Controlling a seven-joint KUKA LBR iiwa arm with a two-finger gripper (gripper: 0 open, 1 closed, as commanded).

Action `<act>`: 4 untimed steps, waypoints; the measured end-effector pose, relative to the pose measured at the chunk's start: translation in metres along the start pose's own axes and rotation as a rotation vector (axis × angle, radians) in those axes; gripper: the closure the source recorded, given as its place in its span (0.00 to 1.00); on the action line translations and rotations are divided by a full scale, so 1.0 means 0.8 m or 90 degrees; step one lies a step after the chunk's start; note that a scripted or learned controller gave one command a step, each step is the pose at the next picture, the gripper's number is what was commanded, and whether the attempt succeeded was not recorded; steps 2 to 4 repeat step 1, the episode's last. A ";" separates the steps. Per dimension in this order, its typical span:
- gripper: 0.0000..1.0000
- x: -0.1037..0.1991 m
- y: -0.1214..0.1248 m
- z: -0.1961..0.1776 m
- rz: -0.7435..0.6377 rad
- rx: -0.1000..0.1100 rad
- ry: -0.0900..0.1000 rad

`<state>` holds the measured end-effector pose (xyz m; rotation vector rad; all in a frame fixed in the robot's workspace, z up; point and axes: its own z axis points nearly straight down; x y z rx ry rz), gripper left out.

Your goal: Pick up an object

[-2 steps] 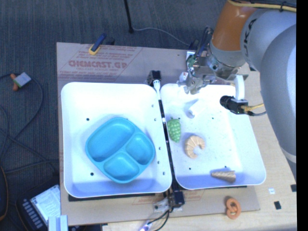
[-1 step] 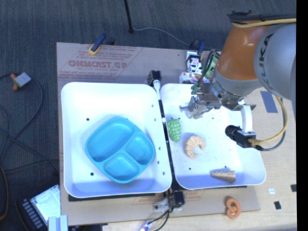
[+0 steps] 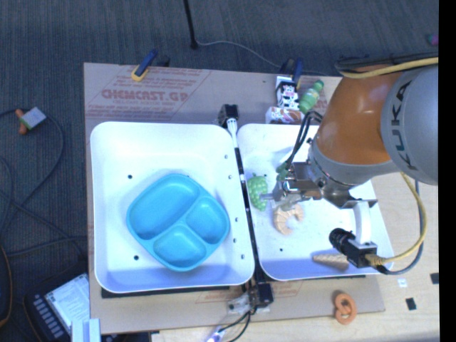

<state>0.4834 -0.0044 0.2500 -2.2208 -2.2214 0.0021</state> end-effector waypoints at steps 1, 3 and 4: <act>1.00 -0.014 0.004 0.009 0.000 0.001 0.000; 1.00 -0.014 0.004 0.009 0.000 0.001 0.000; 1.00 -0.014 0.004 0.009 0.000 0.001 0.000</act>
